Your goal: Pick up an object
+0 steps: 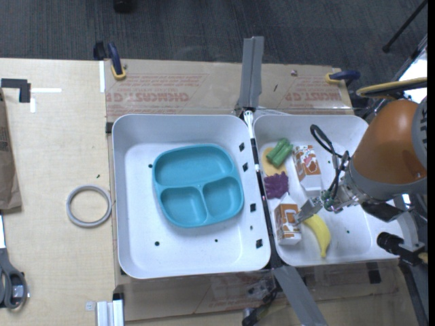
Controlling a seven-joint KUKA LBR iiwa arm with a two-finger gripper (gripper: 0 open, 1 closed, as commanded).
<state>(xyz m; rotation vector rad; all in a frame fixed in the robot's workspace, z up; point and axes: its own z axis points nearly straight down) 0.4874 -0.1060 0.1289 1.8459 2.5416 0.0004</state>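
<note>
The right bin point(353, 129) holds several toy foods: a green vegetable point(279, 152), a purple grape bunch point(275, 184), a white carton point(308, 165), an orange-and-white box point(288, 223) and a yellow banana point(318, 232). My gripper point(327, 202) hangs low over the middle of this bin, just above the banana's upper end and right of the orange-and-white box. The orange wrist band point(389, 148) sits over the bin's right part and hides the floor there. Nothing is visibly held.
The left bin point(136, 182) holds a blue three-compartment tray point(197, 185). A grey tape ring point(89, 205) lies on the bench left of the bins. Scissors point(10, 285) lie at the lower left. A black cable point(325, 145) loops above the carton.
</note>
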